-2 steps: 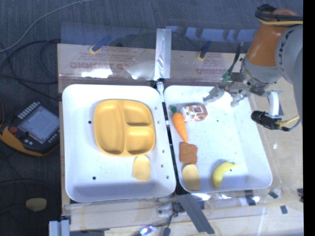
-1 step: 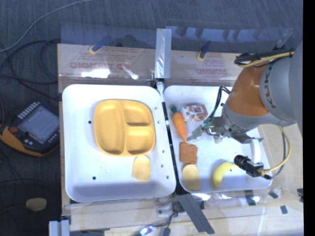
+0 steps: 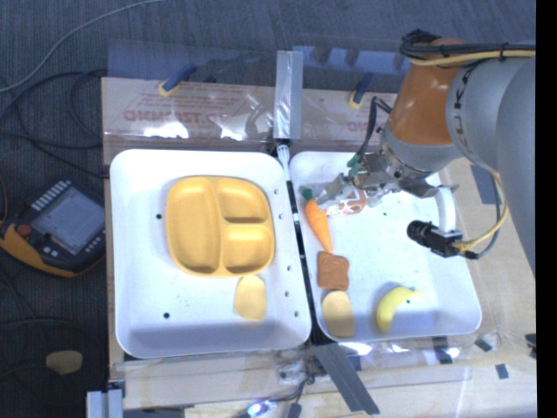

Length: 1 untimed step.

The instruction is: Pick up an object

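the gripper (image 3: pixel 348 190) hangs over the upper-left part of the right bin (image 3: pixel 452 303), just at two o'clock from the carrot (image 3: pixel 317 223); its metal parts blur together, so whether it is spread or pinched cannot be told, and nothing is clearly held. the carrot lies slanted along the bin's left wall, leafy end up. at six o'clock from it sits a brown block (image 3: pixel 332 271), then a pale yellow piece (image 3: pixel 338 313) touching the block's lower edge. a banana (image 3: pixel 393 306) lies at three o'clock of that piece, apart. the left bin (image 3: pixel 130 320) carries a yellow divided tray (image 3: pixel 219 225), with a pale round piece (image 3: pixel 251 299) at its six o'clock. faint red printing on the plastic sheet (image 3: pixel 174 111) behind the bins is unreadable.
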Motion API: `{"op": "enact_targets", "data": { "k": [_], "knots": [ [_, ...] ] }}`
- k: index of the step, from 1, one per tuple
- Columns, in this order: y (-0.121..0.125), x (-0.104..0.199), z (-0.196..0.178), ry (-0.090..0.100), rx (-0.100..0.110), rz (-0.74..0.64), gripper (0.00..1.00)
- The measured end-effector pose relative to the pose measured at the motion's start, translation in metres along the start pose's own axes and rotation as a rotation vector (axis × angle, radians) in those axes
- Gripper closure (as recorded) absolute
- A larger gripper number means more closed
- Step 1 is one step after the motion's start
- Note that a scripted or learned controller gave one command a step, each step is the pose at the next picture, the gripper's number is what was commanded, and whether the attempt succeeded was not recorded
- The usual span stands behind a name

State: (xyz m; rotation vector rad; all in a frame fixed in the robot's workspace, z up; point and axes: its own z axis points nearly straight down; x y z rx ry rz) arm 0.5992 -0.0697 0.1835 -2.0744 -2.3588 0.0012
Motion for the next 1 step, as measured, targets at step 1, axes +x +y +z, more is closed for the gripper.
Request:
{"op": "enact_targets", "data": {
  "k": [1],
  "knots": [
    [-0.0733,-0.0225,0.0921,-0.003,-0.013,-0.227,0.00]
  ]
}}
